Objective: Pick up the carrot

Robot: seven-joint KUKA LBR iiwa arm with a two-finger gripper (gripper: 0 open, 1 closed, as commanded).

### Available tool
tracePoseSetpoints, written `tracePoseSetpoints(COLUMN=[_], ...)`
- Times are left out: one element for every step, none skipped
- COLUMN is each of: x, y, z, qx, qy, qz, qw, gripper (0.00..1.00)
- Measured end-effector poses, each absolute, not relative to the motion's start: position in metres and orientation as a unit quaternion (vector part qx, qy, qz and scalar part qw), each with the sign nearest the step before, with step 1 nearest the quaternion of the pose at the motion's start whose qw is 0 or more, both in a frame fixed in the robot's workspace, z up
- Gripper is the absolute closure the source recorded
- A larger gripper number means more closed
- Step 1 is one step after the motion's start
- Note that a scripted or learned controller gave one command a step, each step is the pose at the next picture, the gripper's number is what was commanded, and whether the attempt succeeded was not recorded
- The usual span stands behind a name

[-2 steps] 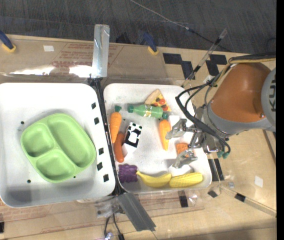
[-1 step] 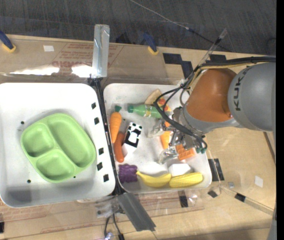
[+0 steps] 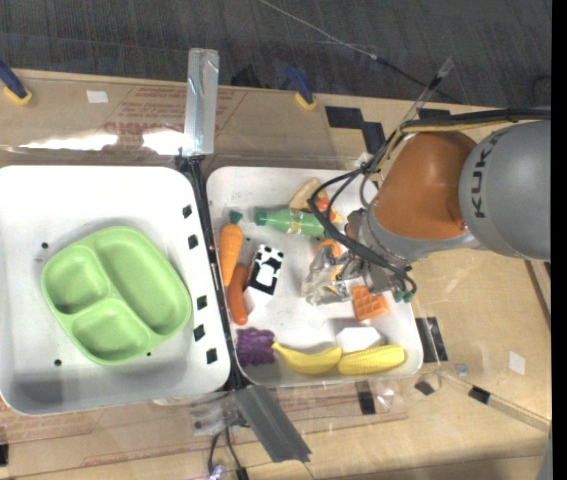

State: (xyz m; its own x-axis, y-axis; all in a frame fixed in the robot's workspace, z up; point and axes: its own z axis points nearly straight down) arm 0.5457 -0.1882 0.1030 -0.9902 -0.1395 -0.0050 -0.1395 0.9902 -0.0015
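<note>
Two white bins sit side by side on the bench. The left bin (image 3: 23, 368) holds a green divided plate (image 3: 115, 293), lying at a slant near its middle. The right bin (image 3: 293, 180) is crowded with toy food.

The carrot (image 3: 231, 256) lies along the left wall of the right bin, left of the frame's centre, its length running top to bottom. Its lower end touches a darker red-orange piece (image 3: 240, 306) just below it. Right beside the carrot is a small black and white block (image 3: 266, 269). Above that, a green bottle (image 3: 291, 221) lies on its side toward the top of the bin. Along the bin's lower edge, from left to right, are a bunch of purple grapes (image 3: 255, 345), a banana (image 3: 308, 357) and a yellow ear of corn (image 3: 371, 360), with a white block (image 3: 357, 337) touching the corn from above.

The arm (image 3: 463, 193) comes in from the right of the frame, its orange band over the bin's right side. The gripper (image 3: 329, 274) hangs low in the middle of the right bin, well apart from the carrot, with an orange piece (image 3: 369, 303) just to its lower right. I cannot tell from here whether its jaws are open or closed; the tangle of cables and metal hides them, and nothing plainly sits between them.
</note>
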Motion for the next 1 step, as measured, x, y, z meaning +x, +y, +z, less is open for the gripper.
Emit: tracePoseSetpoints(x=[0.5404], y=[-0.1854], z=[0.2418], qx=[-0.080], qy=[0.997], qz=[-0.0028], qw=[0.006], gripper=[1.00])
